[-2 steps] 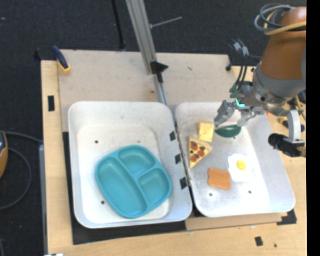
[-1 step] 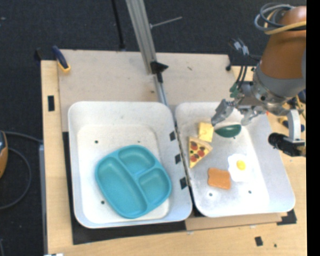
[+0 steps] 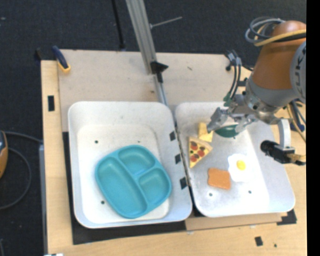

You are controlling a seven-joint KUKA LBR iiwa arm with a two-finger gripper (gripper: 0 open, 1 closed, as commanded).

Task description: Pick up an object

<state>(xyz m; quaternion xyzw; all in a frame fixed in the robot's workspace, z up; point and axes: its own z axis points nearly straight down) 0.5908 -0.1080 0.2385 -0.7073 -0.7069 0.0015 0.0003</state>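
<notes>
The grey arm (image 3: 274, 63) reaches in from the right, wrist bent down, gripper (image 3: 224, 122) lowered.

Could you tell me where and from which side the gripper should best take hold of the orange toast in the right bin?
The toast lies flat and alone on the bin floor, clear of the pizza slice and the egg. I would come straight down from above and pinch across its two opposite straight edges, probably the narrower span.

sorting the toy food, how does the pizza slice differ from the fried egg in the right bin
The pizza slice is a yellow triangle with red spots; the fried egg is a white blob with a yellow yolk. The pizza slice lies by the bin's left wall, the fried egg further right. Both lie flat in the right bin.
</notes>
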